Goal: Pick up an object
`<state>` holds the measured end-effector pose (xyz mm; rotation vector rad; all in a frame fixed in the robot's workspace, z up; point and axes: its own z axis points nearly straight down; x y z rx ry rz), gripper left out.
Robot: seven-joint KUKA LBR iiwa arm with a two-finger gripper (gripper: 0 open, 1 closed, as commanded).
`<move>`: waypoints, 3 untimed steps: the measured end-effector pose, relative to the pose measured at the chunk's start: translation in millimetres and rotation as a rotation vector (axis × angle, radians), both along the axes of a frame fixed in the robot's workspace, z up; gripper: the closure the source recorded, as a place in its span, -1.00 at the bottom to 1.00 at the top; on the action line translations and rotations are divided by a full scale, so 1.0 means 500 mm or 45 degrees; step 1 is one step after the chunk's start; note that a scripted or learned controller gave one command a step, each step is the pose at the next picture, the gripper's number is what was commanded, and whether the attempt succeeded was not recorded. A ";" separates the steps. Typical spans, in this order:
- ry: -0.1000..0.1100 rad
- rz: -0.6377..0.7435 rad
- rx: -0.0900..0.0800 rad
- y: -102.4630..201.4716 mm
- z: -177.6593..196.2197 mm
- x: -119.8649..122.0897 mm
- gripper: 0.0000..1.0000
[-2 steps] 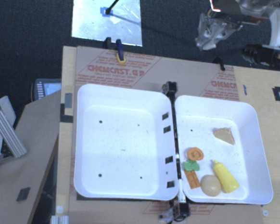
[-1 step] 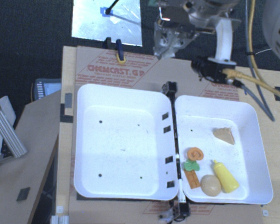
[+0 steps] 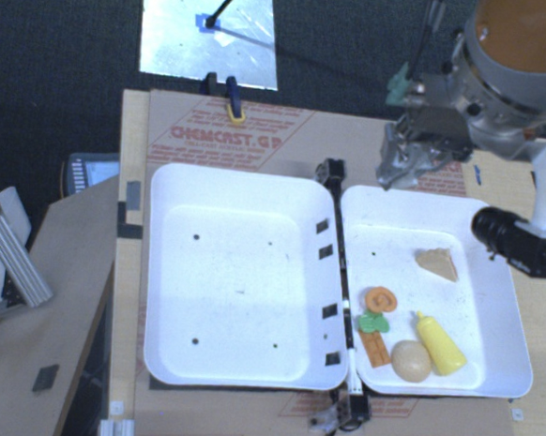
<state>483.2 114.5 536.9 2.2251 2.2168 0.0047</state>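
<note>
The right bin (image 3: 494,277) holds a tan wedge (image 3: 438,264) near its far side. Lower down lie an orange disc (image 3: 380,299), a green piece (image 3: 372,322), an orange strip (image 3: 375,348), a beige ball (image 3: 411,361) and a yellow bottle-shaped toy (image 3: 439,343). My gripper (image 3: 396,171) hangs above the far left corner of the right bin, well clear of all the objects. Nothing shows between its fingers.
The left bin (image 3: 165,279) lies beside the right one, with a black clip strip (image 3: 336,274) along the seam. A black camera mount (image 3: 511,239) juts over the right bin's far right edge. A shiny metal sheet (image 3: 211,29) lies beyond the bench.
</note>
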 end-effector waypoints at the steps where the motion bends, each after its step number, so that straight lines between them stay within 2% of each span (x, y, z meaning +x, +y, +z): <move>1: 0.020 0.007 -0.007 0.037 -0.395 0.004 1.00; 2: -0.013 0.012 0.004 0.068 -0.186 0.008 1.00; 3: -0.012 0.012 0.004 0.110 -0.010 0.007 1.00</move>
